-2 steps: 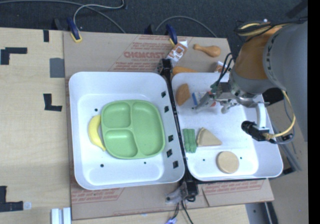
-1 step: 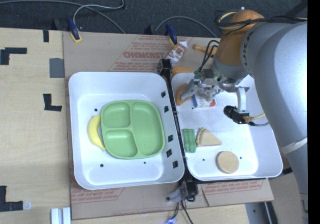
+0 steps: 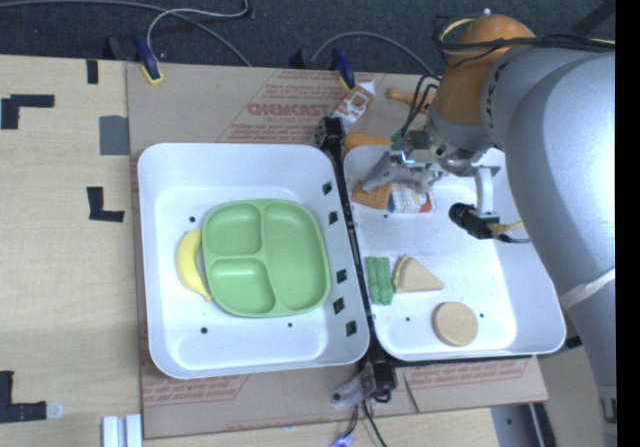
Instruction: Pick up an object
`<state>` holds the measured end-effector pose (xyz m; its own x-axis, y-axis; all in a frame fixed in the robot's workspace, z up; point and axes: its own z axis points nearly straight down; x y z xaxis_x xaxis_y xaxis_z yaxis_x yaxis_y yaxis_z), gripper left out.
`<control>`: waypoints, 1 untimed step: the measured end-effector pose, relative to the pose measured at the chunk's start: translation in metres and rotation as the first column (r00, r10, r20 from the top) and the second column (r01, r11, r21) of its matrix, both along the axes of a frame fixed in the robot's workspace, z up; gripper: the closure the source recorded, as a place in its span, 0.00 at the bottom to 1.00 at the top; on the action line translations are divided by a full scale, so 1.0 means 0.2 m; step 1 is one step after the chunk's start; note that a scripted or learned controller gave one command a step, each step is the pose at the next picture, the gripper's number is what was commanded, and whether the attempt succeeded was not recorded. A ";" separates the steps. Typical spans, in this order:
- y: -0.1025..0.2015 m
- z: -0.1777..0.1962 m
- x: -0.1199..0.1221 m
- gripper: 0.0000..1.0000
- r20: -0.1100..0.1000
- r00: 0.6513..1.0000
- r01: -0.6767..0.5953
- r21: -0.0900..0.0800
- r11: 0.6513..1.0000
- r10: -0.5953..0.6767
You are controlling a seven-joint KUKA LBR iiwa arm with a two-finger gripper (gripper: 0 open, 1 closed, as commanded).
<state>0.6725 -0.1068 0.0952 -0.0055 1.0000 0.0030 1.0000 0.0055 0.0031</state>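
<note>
The claw (image 3: 400, 167) hangs low in the far part of the right bin (image 3: 520, 330), above a white packet (image 3: 410, 200) and an orange piece (image 3: 368, 198); whether it is open or closed I cannot tell. Nearer in that bin lie a green block (image 3: 379, 280), a tan wedge (image 3: 417, 276) and a round tan disc (image 3: 456, 323), well apart from the claw. The left bin (image 3: 170, 335) holds a smooth green divided plate (image 3: 266, 257) overlapping a yellow banana (image 3: 190, 263). Both bins sit on a cardboard-covered counter (image 3: 200, 105) with cables (image 3: 190, 10) behind.
</note>
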 end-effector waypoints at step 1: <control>0.03 0.00 0.00 0.00 0.009 1.000 0.004 -0.009 1.000 -0.004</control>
